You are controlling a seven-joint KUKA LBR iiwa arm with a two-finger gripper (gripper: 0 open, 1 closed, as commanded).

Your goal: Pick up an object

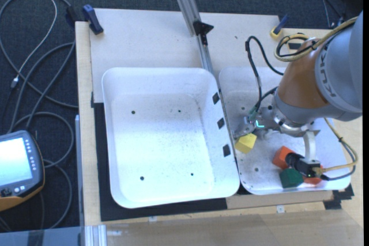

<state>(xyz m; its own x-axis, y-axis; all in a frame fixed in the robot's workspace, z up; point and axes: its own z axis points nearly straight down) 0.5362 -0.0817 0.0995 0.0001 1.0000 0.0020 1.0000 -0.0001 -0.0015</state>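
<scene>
end effector [253,124] low in the right shallow white bin [259,178], just above a yellow block [246,143]; grip state unreadable. orange block [282,156] and green block [291,178] lie near the bin's front edge.

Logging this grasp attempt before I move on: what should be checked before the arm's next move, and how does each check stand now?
1. Gripper low in the right bin: ok.
2. Yellow block just beside the gripper, within reach: ok.
3. Block between the fingers: cannot tell.
4. Finger opening: cannot tell.
5. Orange object and green block apart from the yellow block: ok.
6. Black cable trailing across the right bin: not ok.
</scene>
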